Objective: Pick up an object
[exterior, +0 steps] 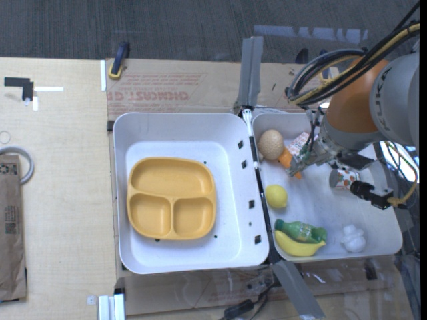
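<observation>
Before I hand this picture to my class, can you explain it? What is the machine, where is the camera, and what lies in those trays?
One camera looks down from above at a slant. The grey and orange robot arm reaches in from the right, and its claw hangs over the right bin. That bin holds a tan egg-shaped object, a lemon, a banana, a green object and a white lump. The left bin holds a yellow divided plate. Whether the claw grips anything is unclear.

On the cardboard sheet behind my two bins I saw red printing, upside down from above; it looked like "CHEMCAT", with smaller lines under it too blurred to read. My forearm carried dark letters at its edge, apparently "KU". The brown paper bag had tiny black print I couldn't make out.
</observation>
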Controlling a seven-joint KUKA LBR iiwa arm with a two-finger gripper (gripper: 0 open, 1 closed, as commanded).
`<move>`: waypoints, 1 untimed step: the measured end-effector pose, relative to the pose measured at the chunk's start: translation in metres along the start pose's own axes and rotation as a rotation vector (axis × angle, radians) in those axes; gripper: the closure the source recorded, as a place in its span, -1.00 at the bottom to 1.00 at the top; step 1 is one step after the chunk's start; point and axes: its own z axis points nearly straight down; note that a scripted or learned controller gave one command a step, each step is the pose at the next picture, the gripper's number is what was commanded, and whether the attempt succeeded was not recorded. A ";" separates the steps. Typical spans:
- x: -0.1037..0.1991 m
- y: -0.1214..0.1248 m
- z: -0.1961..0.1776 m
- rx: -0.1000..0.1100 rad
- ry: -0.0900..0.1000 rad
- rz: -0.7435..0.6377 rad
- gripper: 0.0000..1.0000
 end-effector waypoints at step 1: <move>0.035 0.068 -0.085 0.043 0.007 -0.017 1.00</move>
